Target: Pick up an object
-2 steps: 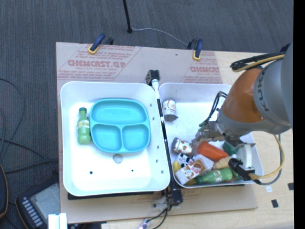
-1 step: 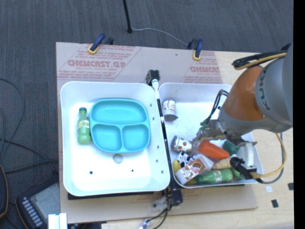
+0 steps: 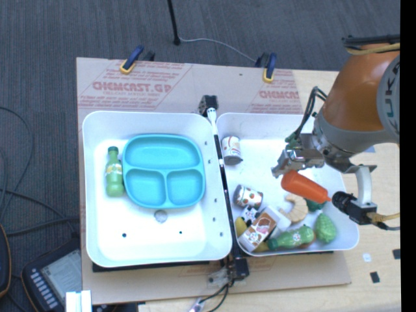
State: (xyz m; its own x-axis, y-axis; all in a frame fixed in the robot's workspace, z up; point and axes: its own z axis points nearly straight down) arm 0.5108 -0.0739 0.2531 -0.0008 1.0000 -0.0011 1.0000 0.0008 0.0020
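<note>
My gripper [image 3: 296,163] hangs over the middle of the right bin [image 3: 260,132], reaching in from the right under the grey and orange arm. An orange carrot [image 3: 303,186] with a green end lies tilted directly beneath it, touching or nearly touching the gripper's lower edge. Whether the carrot is held cannot be seen from here. Other objects in this bin: a small can [image 3: 231,149] at the back left, a second can [image 3: 248,197] on its side, a brown carton [image 3: 259,229], a beige piece [image 3: 297,210] and green vegetables [image 3: 291,239] [image 3: 325,227] along the front.
The left bin [image 3: 97,239] holds a blue divided plate [image 3: 164,171], a green bottle [image 3: 114,171] beside its left side and a small grey disc [image 3: 160,216]. A black bracket [image 3: 208,103] sits at the back between the bins. Clamps [image 3: 268,67] pin the board's far edge.
</note>
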